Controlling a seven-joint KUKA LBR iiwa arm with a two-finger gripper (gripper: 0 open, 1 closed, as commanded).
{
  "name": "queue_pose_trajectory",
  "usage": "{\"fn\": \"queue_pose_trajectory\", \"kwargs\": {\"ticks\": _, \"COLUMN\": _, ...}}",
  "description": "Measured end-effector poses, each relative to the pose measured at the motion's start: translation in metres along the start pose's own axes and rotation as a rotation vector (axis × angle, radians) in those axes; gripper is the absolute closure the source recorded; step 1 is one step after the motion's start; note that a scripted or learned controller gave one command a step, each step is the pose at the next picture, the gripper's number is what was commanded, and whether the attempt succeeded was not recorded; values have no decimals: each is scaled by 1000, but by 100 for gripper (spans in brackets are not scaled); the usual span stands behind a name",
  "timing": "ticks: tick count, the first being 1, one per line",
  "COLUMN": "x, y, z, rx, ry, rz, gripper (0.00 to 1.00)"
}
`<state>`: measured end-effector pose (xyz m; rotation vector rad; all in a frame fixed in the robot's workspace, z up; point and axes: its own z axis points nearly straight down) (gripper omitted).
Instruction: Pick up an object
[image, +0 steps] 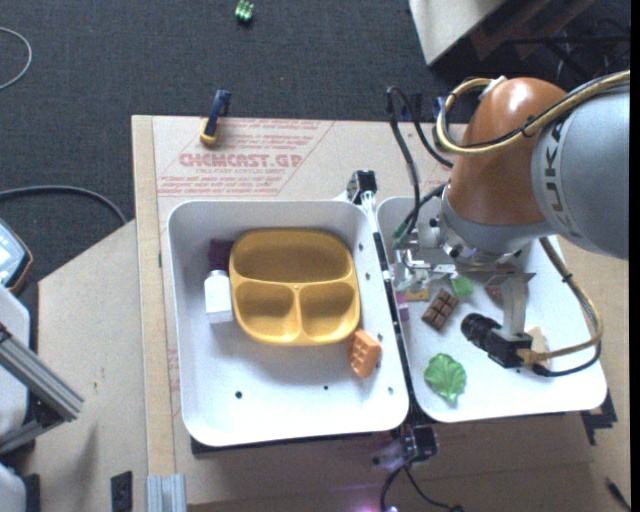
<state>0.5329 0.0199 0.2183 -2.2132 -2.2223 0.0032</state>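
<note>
My gripper (413, 272) hangs low over the left side of the right bin (570, 385), close to the wall between the bins. A brown ridged block (438, 310) lies just below and right of it. A small green piece (463, 287) sits beside the block, partly under the wrist. A pink bit (403, 298) shows right under the gripper, by the dividing wall. A green leaf-shaped toy (445, 378) lies near the front of the right bin. The arm hides the back of this bin.
The left bin (190, 330) holds a yellow divided plate (295, 285), a white bottle (217, 297) at its left, a dark purple thing (221, 249) behind the bottle, and an orange block (365, 353) at the plate's front right corner.
</note>
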Motion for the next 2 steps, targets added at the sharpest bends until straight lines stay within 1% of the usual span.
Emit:
{"fn": "queue_pose_trajectory", "kwargs": {"ticks": 1, "x": 10, "y": -3, "z": -1, "rx": -1, "ry": -1, "rz": 2, "gripper": 100}}
{"fn": "queue_pose_trajectory", "kwargs": {"ticks": 2, "x": 22, "y": 0, "z": -9, "rx": -7, "ry": -2, "rz": 2, "gripper": 100}}
